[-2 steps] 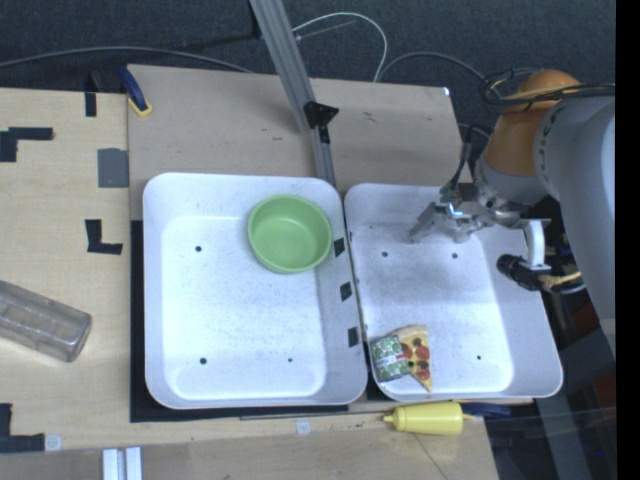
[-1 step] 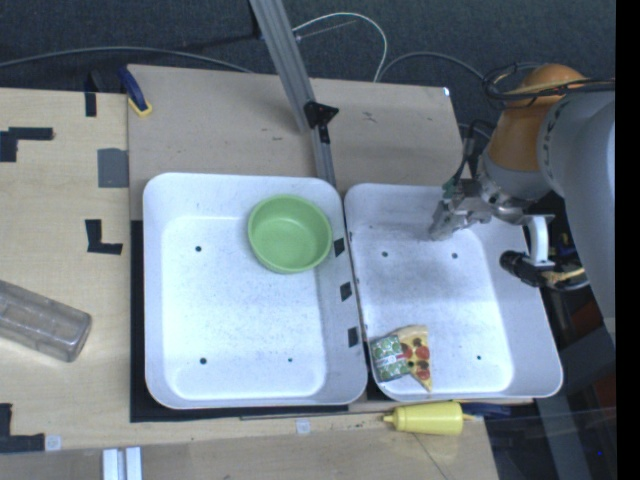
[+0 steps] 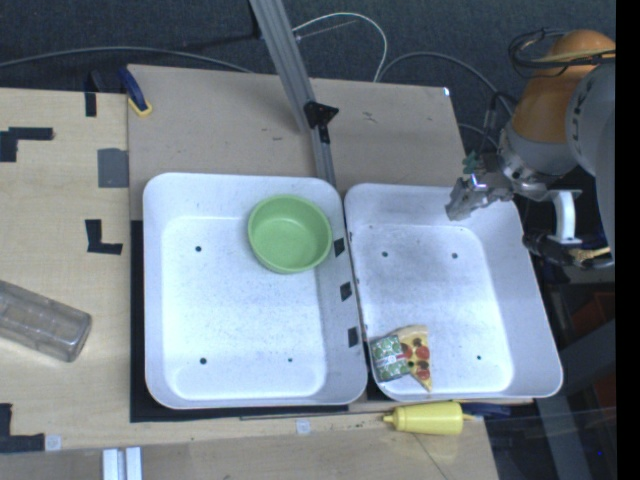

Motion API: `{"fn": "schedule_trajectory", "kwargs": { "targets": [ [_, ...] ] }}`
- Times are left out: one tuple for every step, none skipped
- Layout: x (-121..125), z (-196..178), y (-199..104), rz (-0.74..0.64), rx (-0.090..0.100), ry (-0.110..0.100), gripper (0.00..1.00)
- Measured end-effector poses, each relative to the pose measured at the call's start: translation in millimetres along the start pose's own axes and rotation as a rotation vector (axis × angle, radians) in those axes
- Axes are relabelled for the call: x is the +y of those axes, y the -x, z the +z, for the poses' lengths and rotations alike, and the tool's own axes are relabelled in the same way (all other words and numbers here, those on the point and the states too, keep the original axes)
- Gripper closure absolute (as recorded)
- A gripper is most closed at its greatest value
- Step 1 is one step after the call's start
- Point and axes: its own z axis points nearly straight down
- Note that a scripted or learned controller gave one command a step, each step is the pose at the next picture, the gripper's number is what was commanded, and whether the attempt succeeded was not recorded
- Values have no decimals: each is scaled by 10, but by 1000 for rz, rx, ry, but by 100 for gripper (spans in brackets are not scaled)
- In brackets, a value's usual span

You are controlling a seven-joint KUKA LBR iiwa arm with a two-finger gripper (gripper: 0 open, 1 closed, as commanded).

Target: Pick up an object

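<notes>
The jaws [image 3: 462, 202] hang over the far right corner of the right bin [image 3: 500, 268], just above its rim; at this size I cannot tell whether they are open or closed, and nothing shows between them. Behind them the grey arm [image 3: 590, 118] reaches in from the right, its orange band [image 3: 550, 103] standing just above the wrist.

In the right bin, well apart from the jaws, a small printed packet [image 3: 402, 355] in green, red and yellow lies flat in the near left corner, touching or nearly touching the wall beside the divide. Just outside that bin's near rim, a yellow squeeze bottle [image 3: 428, 418] lies on its side on the table [image 3: 230, 118].

The left bin [image 3: 180, 368] sits just beside the right one. In it a green bowl [image 3: 290, 232] stands upright at the far right part, near the shared edge.

A grey metal bar [image 3: 285, 48] slants down from the top toward the gap between the bins. At the far left, a clear plastic container [image 3: 40, 320] lies on its side on the table, well apart from both bins.
</notes>
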Motion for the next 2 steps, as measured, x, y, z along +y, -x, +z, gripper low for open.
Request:
{"fn": "schedule_trajectory", "kwargs": {
  "targets": [
    [-6, -431, 7, 0, 0, -1, 100],
    [7, -808, 4, 0, 0, -2, 100]
  ]
}}
